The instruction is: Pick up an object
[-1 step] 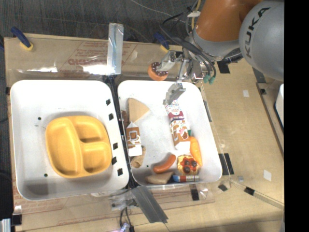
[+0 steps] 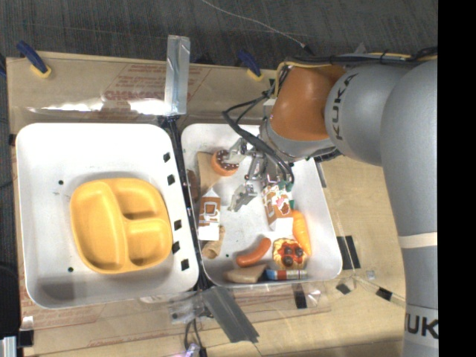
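My gripper (image 2: 255, 184) hangs low over the middle of the right bin (image 2: 323, 199), below the orange wrist band. Just under and to its right lies a small printed carton (image 2: 277, 204). An orange and white round toy (image 2: 223, 162) sits to the gripper's upper left, and a brown carton (image 2: 210, 211) lies to its left by the bin wall. Along the bin's near side are a red sausage (image 2: 254, 251), an orange carrot (image 2: 301, 231), a pizza-like toy (image 2: 288, 253) and a tan piece (image 2: 245, 275). I see nothing lifted off the bin floor.
The left bin (image 2: 37, 162) holds a yellow divided plate (image 2: 119, 222). A black divider with clips (image 2: 182, 199) separates the two bins. The grey arm (image 2: 394, 125) covers the bench at the right. Bare white floor shows in the right bin just below the gripper.
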`<state>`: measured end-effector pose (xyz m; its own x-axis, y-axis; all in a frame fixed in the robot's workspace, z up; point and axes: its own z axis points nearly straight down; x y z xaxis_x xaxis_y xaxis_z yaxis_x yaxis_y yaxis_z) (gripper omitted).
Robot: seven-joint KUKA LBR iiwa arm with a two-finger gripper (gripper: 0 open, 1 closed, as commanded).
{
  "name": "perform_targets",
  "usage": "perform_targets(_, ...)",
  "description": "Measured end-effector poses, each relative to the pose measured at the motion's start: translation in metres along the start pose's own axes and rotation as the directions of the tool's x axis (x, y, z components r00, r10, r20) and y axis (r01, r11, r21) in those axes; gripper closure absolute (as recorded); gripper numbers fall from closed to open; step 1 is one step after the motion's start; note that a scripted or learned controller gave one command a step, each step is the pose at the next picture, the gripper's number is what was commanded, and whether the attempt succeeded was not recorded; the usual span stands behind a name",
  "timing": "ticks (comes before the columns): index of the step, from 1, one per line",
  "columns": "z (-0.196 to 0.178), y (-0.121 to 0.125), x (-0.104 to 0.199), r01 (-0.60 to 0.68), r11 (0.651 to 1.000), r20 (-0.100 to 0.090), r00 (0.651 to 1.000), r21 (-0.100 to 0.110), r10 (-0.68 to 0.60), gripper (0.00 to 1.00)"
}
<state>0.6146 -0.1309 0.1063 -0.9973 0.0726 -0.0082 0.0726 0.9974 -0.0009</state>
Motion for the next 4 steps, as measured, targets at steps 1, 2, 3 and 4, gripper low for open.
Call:
perform_targets(1, 0.005, -0.059, 0.036, -0.196, 0.981, -0.008, 0.981, 0.0, 0.196, 0.0)
perform_targets(2, 0.012, -0.08, 0.057, -0.175, 0.985, -0.005, 0.985, -0.002, 0.175, 0.0)
perform_targets(3, 0.012, -0.083, 0.096, -0.245, 0.97, -0.004, 0.97, -0.001, 0.245, 0.0)
perform_targets(4, 0.01, -0.052, 0.13, -0.156, 0.988, 0.006, 0.988, 0.0, 0.156, 0.0)
